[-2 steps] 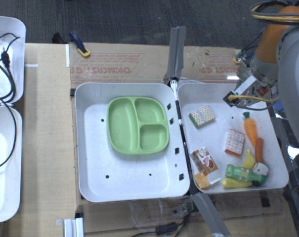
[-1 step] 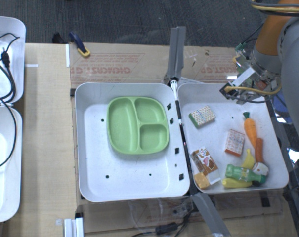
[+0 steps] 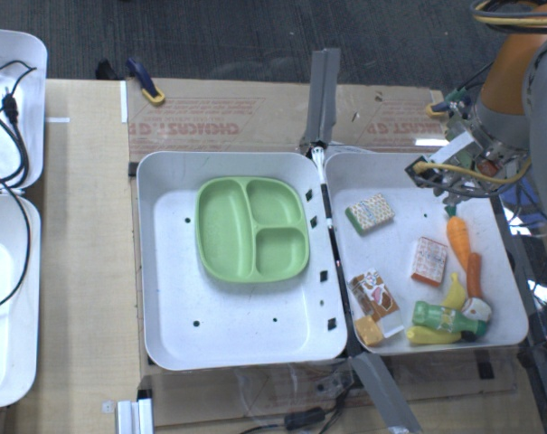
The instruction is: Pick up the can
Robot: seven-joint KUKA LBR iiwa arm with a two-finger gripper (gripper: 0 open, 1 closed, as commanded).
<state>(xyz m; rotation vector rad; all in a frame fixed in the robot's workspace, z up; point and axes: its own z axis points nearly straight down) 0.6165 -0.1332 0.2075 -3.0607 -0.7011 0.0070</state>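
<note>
Leftmost of the two bins, the left bin (image 3: 165,269) holds a green divided plate (image 3: 252,229). Right of it, the right bin (image 3: 395,183) holds small cartons, a carrot (image 3: 458,239) and a green bottle (image 3: 447,316); no can is discernible. At its far right corner hangs the claw (image 3: 449,181), finger state unclear.

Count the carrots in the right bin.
2. One carrot lies near the bin's upper right, below the claw. The second carrot lies just below it, by the right wall. Others could hide under the arm.
</note>
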